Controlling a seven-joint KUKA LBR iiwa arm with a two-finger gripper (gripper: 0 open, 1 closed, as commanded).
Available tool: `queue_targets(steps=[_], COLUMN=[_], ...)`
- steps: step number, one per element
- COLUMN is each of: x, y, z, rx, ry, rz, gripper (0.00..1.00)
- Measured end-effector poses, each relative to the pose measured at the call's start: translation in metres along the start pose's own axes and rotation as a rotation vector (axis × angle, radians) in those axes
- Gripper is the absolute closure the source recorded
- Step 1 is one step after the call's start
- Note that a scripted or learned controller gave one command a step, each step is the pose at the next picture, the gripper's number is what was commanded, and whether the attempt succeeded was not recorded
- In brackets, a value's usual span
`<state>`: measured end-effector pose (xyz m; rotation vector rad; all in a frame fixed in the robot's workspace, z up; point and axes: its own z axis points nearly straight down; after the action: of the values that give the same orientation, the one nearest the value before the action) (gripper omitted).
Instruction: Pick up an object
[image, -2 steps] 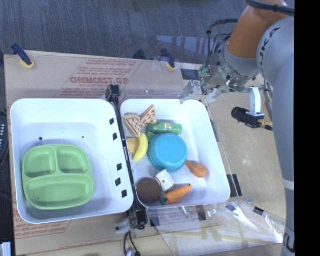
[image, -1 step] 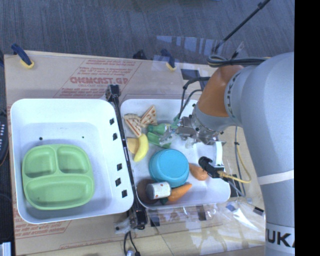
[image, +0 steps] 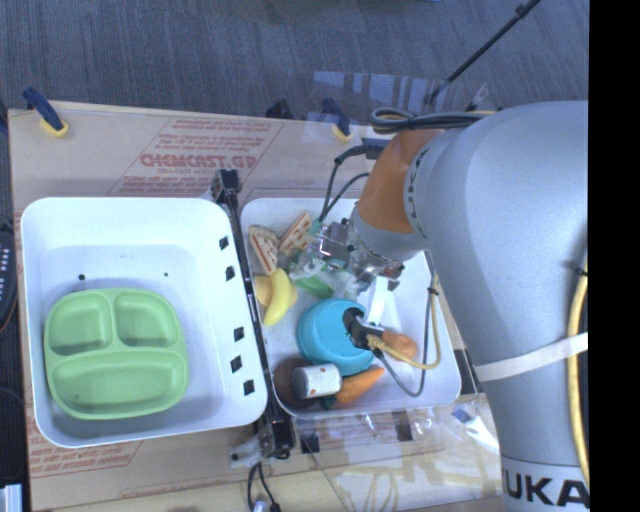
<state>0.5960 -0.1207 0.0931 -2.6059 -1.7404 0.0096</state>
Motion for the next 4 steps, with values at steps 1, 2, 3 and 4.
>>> queue_targets(steps=[1, 2, 3, 4], x=[-0.015, 0.036, 0.037, 0.029], y=[-0.083, 0.026, 0.025, -0.002], z=[0.001, 0.001, -0.008, -0.018], rx=[-0.007, -0.004, 0.005, 0.006], ry=[0.000, -0.001, -0.002, -0.002], rz=[0.142, 0.009, -0.002, 0.411], gripper=[0.00, 0.00, 1.00, 1.00])
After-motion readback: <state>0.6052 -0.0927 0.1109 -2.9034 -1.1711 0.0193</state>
